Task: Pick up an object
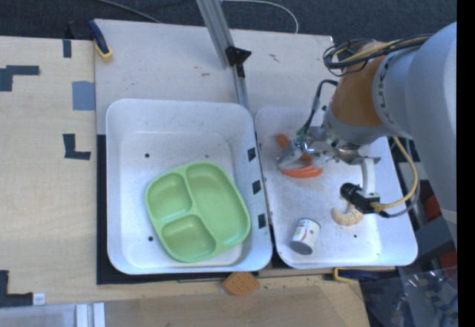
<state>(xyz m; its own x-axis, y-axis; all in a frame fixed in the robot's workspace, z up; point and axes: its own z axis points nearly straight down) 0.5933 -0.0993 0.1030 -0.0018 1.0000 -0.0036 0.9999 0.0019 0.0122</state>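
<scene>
- End effector of the grey arm with its orange band is low in the right shallow white bin, at that bin's upper left part; whether its fingers are apart or together cannot be told from this view.
- Orange carrot-shaped toy lies flat on the bin floor, directly under and touching the end effector's metal tip, its length running left to right.
- Small orange piece sits just beside the end effector, toward the bin's upper left.
- Beige curved pastry-like piece lies near the bin's middle right, below the end effector and apart from it.
- White cylindrical can with a printed label lies tipped near the bin's lower edge, well apart from the end effector.
- Green plastic divided plate rests in the left white bin.
- Round brown cookie-like piece sits on the table just below the bins.
</scene>
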